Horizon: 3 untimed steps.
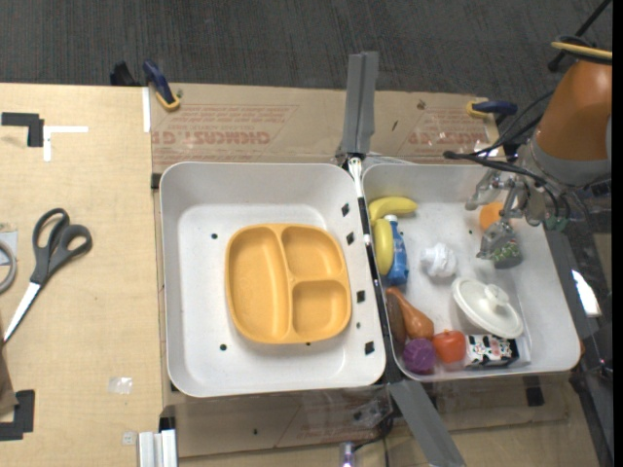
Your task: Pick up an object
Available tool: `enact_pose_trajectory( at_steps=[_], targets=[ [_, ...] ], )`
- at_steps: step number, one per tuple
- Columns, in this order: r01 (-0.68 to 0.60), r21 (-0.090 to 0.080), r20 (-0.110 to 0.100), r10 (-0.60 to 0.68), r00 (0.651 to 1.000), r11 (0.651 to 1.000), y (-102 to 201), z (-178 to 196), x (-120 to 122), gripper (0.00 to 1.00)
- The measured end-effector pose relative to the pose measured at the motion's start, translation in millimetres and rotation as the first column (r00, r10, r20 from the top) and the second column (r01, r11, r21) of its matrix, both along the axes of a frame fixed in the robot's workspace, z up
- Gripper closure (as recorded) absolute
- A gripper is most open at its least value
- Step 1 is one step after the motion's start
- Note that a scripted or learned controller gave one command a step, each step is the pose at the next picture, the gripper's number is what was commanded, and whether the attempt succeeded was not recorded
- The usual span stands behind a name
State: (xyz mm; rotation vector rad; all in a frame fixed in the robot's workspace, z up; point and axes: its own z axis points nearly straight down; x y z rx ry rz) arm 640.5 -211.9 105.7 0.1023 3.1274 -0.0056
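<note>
Grey gripper (503, 232) near right bin (560, 290) far rim — jaws unclear (cluttered), left bin (190, 290) roomier.

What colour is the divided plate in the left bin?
Yellow-orange all over, plain with no pattern: the divided plate shows clearly in the camera view.

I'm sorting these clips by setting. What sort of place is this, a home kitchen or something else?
Most likely a robotics lab bench, not a kitchen: two white bins sit on taped-down cardboard, toy food such as a banana fills the right one, and a robot arm reaches in.
</note>
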Motion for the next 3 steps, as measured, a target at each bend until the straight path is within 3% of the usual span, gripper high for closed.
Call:
enact_pose_trajectory(
  at_steps=[1, 2, 3],
  targets=[
    [0.013, 0.002, -0.006, -0.013, 1.000, 1.000, -0.5, -11.3, -1.7, 0.00],
    [0.011, 0.000, 0.001, -0.011, 1.000, 1.000, 0.1, 0.1, 0.5, 1.00],
    [0.011, 0.000, 0.000, -0.011, 1.000, 1.000, 0.4, 0.0, 0.5, 0.00]
  ],
)
